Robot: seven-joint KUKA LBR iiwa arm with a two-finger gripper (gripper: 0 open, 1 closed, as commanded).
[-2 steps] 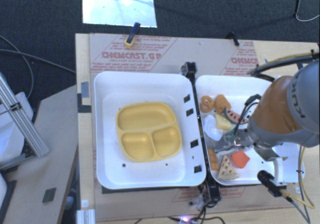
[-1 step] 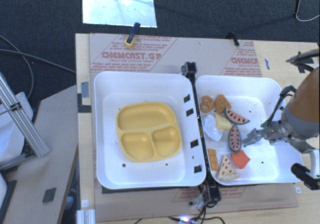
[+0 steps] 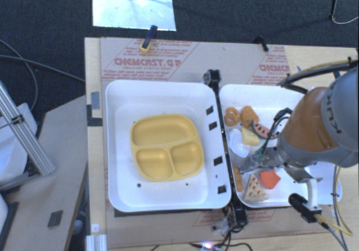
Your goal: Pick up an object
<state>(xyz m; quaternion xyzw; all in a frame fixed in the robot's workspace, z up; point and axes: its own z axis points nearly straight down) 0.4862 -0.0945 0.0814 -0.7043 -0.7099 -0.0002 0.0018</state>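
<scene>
Two white bins side by side. Left bin [image 3: 120, 132]: one yellow divided tray [image 3: 166, 146], well left of the gripper [image 3: 263, 157]. Right bin [image 3: 269, 94]: arm [image 3: 320, 123] covers much of it. Around the gripper: one pretzel [image 3: 231, 115] and one orange pastry [image 3: 249, 114] above-left, one watermelon slice [image 3: 262, 129] above, one red-orange piece [image 3: 270, 179] and one pizza wedge [image 3: 255, 189] below. Grip state: cannot tell.

Fixed overhead slant on both bins [image 3: 168, 90]
</scene>
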